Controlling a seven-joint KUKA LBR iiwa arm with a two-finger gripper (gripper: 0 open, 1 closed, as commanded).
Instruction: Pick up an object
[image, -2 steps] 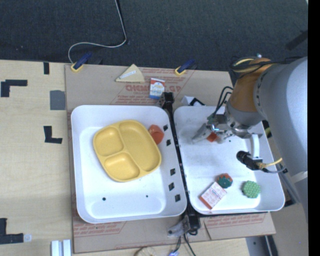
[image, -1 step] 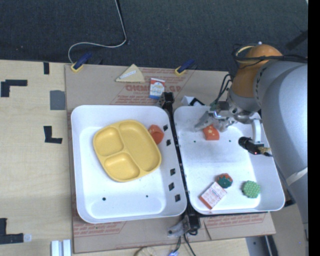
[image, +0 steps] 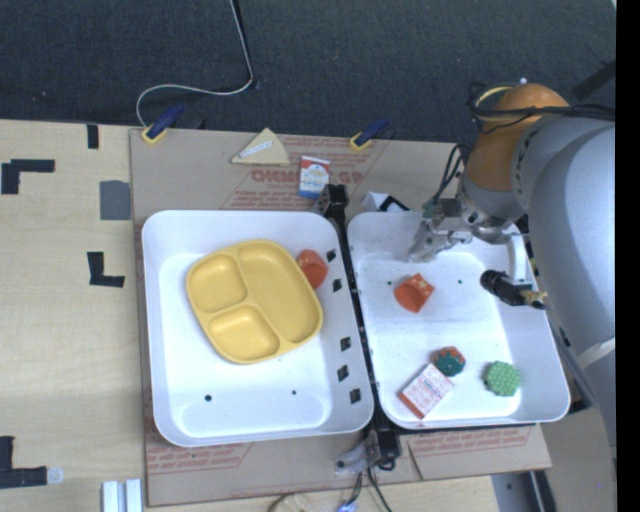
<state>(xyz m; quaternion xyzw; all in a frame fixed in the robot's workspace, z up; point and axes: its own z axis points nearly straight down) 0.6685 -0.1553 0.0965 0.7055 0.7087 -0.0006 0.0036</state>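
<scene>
1. Hiding part of the right bin (image: 380, 300) at 3 o'clock: the arm (image: 570, 200), cut off by the frame.
2. Gripper (image: 428, 245) over that bin's 12 o'clock area; jaw state too small to tell.
3. Just beside the gripper, toward 7 o'clock: orange block (image: 413, 293), apart from it.
4. Toward 5 o'clock in the same bin: card (image: 427, 390), teal ball (image: 449, 361), green ball (image: 503, 377).
5. Left bin (image: 170, 380): one yellow tray (image: 253, 300) with three compartments, one orange cup (image: 313, 268) touching its 2 o'clock edge.
6. Under both bins, cardboard (image: 200, 170) on a pale bench (image: 60, 330); dark carpet (image: 350, 60) beyond at 12 o'clock.
7. Count: two bins, two blue clips, one small carton (image: 314, 177).
</scene>
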